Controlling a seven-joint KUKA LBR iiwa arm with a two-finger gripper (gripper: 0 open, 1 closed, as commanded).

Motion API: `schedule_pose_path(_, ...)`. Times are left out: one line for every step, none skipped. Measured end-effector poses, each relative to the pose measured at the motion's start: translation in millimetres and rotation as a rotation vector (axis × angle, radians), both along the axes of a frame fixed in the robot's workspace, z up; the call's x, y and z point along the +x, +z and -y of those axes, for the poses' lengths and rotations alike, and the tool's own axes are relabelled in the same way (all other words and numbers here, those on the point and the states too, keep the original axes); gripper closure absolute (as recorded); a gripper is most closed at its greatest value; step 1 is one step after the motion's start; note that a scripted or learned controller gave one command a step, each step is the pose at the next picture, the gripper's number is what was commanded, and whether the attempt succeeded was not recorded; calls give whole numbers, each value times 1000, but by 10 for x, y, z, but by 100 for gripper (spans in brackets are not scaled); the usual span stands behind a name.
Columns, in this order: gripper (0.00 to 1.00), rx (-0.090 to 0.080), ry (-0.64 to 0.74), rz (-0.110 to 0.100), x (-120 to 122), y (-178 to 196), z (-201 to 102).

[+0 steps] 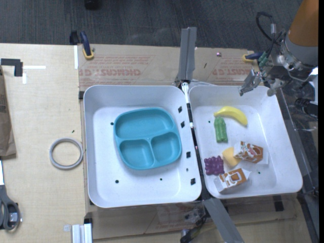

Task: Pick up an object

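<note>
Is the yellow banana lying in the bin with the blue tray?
No, the yellow plastic banana lies in the right white bin; the blue divided tray sits in the left.

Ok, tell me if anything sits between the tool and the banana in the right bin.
Nothing visible does. The tool hangs over the right bin's far edge, and only bare white floor lies between it and the banana. The green piece lies beyond the banana.

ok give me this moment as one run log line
gripper: open, above right bin's far rim, holding nothing | nearest item: banana | left bin: blue divided tray | pick: not yet
</note>
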State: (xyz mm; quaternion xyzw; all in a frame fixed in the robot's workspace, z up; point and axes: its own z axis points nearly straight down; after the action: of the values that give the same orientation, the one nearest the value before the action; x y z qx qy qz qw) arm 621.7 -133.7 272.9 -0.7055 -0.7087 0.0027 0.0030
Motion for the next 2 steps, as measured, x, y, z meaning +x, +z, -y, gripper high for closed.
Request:
schedule_pose_path(100,1,4,-8,18,43,3)
schedule_pose_path(0,1,4,-8,17,43,3)
